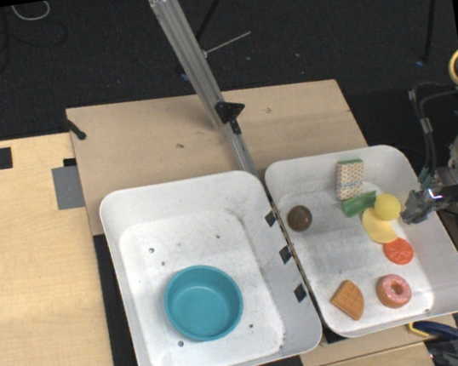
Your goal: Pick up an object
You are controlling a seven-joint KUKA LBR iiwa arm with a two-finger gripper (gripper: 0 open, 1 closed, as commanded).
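With the claw (416, 210) at the right white bin's (443, 294) edge, grip state unclear, it should descend squarely over the yellow rubber duck (382, 220).

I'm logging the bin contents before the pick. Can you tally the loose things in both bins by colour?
Blue: 1, bowl
Brown: 1, ball
Yellow: 1, toy
Green: 1, block
Pale checked: 1, block
Red: 1, disc
Orange: 1, waffle
Pink: 1, doughnut
Total: 8
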